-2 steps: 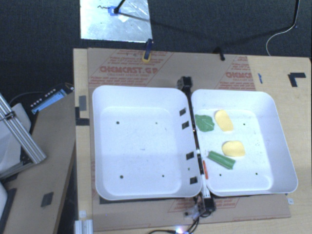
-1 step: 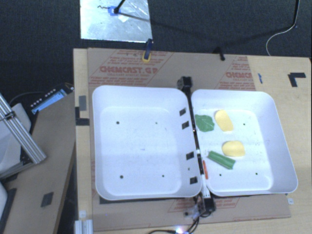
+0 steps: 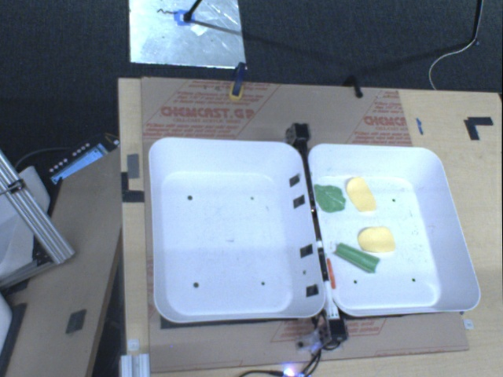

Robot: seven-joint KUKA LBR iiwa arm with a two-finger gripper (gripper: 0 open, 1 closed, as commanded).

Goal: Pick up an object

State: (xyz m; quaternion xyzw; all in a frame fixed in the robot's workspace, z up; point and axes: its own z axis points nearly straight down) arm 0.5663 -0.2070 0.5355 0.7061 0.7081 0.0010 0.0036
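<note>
Two shallow white bins sat side by side on the bench, and every loose object lay in the right bin (image 3: 440,210), gathered toward its left half: a green leafy piece (image 3: 330,198) touched or nearly touched a pale yellow oval piece (image 3: 361,194) at its right, and lower down a second yellow piece (image 3: 376,239) rested just above a dark green stick (image 3: 357,258) (it lay at a slant). The left bin (image 3: 228,226) showed its bare white floor beside them. As for the robot's hand, I could not tell whether it stood open or closed.
</note>
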